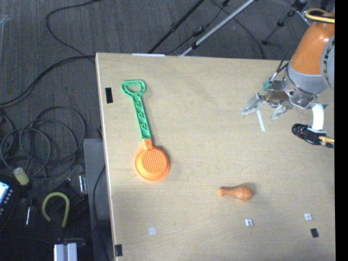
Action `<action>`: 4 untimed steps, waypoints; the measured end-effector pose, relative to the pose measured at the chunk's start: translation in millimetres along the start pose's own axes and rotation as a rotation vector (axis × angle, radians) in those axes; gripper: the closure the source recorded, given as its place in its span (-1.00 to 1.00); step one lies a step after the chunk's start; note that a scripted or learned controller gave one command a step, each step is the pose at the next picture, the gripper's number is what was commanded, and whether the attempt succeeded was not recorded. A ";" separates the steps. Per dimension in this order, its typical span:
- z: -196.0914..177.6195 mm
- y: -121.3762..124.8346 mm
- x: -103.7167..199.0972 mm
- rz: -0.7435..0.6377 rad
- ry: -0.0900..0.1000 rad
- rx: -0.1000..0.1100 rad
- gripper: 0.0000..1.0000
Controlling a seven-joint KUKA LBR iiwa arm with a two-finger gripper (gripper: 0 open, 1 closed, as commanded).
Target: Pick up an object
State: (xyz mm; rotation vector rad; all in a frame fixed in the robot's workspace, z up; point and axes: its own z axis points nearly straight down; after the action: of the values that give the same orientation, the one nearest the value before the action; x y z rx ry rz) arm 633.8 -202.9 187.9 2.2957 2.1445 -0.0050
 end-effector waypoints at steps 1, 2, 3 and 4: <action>94.5 34.4 1.5 0.035 -0.002 0.001 -1.00; 103.2 34.7 7.9 -0.317 0.000 -0.002 -1.00; 103.4 31.2 58.9 -0.585 0.001 -0.003 -1.00; 94.1 31.7 60.6 -0.584 0.004 -0.006 1.00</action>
State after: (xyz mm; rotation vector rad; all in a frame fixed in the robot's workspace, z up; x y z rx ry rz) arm 669.3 -144.9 93.6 1.5801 2.7139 0.0062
